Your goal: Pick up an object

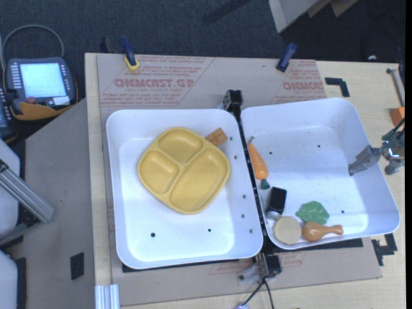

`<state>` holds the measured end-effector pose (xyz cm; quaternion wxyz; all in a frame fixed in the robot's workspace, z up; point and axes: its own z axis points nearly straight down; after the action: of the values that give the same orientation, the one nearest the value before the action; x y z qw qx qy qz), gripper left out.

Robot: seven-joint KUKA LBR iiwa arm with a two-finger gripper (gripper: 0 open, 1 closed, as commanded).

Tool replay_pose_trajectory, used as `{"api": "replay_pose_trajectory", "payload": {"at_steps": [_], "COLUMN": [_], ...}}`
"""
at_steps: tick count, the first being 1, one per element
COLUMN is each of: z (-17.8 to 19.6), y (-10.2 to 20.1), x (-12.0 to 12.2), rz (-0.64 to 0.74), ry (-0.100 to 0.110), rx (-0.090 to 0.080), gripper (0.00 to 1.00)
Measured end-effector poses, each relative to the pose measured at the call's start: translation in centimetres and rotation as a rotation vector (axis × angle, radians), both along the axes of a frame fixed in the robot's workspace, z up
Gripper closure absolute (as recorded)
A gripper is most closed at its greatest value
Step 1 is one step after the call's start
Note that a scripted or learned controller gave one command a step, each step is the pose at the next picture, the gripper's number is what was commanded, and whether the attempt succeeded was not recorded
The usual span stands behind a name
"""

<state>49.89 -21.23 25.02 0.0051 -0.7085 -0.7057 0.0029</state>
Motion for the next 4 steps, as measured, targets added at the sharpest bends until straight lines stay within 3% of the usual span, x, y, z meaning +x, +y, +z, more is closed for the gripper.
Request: {"api": "replay_pose_trajectory", "payload": {"at_steps": [1, 4], "z": [0.5, -14.1], "y": [0.1, -0.3], "x": [0.2, 0.8], "rz": [0.004, 0.005], "ry": [-0.011, -0.006], "rx": [-0.003, 0.001], "gripper": [0.00, 0.00]}}
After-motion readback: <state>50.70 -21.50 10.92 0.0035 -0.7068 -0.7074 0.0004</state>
